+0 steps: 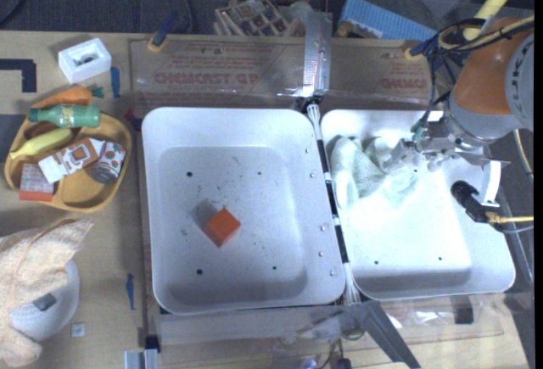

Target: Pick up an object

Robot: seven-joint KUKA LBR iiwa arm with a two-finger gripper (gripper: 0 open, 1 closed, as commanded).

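One orange block (223, 226) lies well to my tool's (422, 147) left, in the other bin; tool's grip state: cannot tell.

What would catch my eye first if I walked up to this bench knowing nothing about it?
Probably the small orange block, alone in the left white bin. Next, the grey arm with its orange band reaching in from the right, its gripper low over the right bin beside a pale crumpled heap. At far left, a yellow bowl crammed with colourful toy food adds clutter.
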